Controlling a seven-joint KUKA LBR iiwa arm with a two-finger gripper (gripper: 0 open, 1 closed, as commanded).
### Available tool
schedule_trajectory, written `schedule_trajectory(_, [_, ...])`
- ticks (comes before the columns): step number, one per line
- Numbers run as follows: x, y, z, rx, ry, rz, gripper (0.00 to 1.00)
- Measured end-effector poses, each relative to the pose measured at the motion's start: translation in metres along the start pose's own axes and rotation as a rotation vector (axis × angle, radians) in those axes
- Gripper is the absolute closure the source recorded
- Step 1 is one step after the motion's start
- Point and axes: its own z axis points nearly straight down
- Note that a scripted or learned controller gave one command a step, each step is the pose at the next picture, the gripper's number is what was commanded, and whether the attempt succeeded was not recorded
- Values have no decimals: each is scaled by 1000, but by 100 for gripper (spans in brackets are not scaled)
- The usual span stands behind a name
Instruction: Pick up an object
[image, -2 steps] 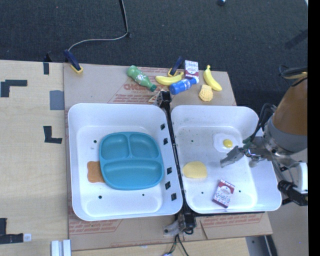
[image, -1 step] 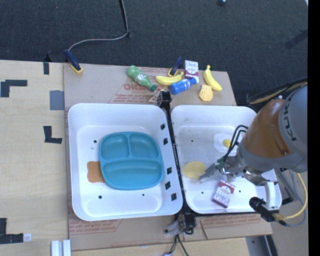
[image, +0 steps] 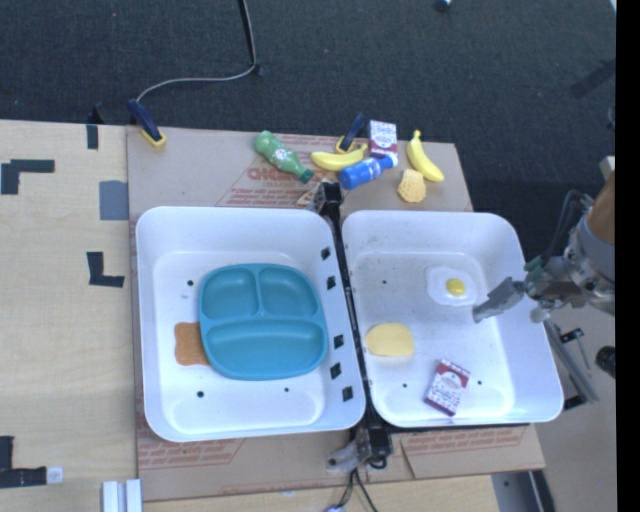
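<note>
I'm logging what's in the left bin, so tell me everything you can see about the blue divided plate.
The blue plate is a rounded-rectangle tray that looks like smooth plastic, moulded into three compartments: two smaller ones at the far side and one wide one nearer the camera. It lies flat, right side up, near the middle of the left bin, with nothing in its compartments. Its left edge overlaps a flat orange-brown toast-like piece that pokes out from under it.

Toast (image: 186, 343) half under blue plate (image: 264, 320)

Grey arm (image: 585, 270), orange band, grey metal claw (image: 495, 300).
</note>
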Motion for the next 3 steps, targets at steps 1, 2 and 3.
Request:
schedule_trajectory(1, [48, -1, 97, 5, 4, -2, 0])
schedule_trajectory(2, [36, 0, 174, 0, 2, 0, 0])
schedule_trajectory(3, [-50, -1, 120, 2, 0, 1, 0])
